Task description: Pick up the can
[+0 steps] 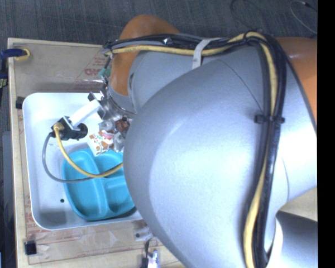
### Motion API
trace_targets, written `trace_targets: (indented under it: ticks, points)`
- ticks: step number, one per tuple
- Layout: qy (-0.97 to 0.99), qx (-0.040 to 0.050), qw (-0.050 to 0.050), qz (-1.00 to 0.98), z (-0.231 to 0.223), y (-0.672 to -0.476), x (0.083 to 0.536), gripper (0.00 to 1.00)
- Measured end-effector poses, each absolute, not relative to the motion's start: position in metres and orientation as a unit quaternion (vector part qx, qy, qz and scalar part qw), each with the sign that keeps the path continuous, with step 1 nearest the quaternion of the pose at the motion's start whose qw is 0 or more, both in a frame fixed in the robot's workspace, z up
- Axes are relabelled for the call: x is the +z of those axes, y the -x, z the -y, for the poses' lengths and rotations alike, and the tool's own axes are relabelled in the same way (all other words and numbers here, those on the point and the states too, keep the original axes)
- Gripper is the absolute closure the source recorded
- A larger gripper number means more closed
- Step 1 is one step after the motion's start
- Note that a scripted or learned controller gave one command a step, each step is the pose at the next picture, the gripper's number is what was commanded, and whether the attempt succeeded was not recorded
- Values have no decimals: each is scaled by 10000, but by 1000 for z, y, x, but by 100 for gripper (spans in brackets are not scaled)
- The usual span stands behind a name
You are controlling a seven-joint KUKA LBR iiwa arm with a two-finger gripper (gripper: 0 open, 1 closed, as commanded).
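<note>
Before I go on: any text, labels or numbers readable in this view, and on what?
None fully readable.
Red letters on the bench board above the white bin: partly hidden by the arm, blurred.
Printed pattern on the small object beside the blue tray: too small to read.

One white bin [36, 166] in sight. One blue two-compartment tray [95, 188] in it. One small printed packet [102, 142]. One blue clamp [11, 53] at desk corner.
</note>
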State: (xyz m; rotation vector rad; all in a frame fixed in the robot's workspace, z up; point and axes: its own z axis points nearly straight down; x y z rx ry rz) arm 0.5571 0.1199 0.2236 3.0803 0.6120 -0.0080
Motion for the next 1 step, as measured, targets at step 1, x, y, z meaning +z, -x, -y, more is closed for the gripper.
trace_targets:
  ticks: [1]
  points:
    - [-9845,-20,5,-1756,-172,-529,229,100]
